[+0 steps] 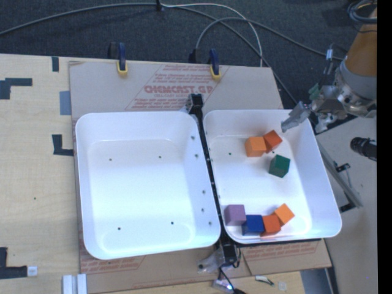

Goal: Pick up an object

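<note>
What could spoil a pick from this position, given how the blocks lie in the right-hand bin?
1. The two orange cubes near the far wall touch each other, so a closing pincer may nudge both or pinch neither.
2. The purple cube, blue cube and two more orange blocks crowd the near rim, leaving little room for fingers.
3. The pincer hovers at the white bin's far right rim; descending there could strike it. The lone green cube looks safest.

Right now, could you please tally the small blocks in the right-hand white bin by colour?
Orange cube blocks: 4 — two at the top, two at the near edge
Green cube block: 1
Purple cube block: 1
Blue cube block: 1
Total: 7, all in the right-hand white bin.
</note>
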